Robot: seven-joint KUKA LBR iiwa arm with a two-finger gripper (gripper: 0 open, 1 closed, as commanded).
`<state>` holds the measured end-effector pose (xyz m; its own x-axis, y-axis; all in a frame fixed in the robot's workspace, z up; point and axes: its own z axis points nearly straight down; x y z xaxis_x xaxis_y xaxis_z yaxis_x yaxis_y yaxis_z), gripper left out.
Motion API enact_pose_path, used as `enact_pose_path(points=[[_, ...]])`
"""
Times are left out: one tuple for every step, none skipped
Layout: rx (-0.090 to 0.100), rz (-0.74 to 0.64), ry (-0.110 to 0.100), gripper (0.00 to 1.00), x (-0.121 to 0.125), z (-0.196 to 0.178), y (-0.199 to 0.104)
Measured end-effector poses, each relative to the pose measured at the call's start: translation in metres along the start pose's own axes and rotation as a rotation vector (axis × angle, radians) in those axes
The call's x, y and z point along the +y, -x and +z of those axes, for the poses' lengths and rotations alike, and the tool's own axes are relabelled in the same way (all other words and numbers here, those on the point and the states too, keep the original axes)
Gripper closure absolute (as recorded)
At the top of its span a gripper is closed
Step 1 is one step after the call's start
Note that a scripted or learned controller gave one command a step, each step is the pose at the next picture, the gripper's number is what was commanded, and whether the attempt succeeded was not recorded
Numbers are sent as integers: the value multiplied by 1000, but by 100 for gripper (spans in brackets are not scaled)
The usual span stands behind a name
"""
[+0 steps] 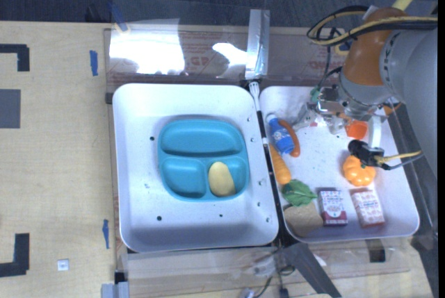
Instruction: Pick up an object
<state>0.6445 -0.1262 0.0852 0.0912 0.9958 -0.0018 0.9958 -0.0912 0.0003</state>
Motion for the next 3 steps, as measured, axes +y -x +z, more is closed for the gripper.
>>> enact_pose_path(points=[[2, -39, 2, 0, -83, -1, 25], [5, 173, 4, 0, -105, -1, 59], [4, 22, -2, 0, -159, -2, 65]])
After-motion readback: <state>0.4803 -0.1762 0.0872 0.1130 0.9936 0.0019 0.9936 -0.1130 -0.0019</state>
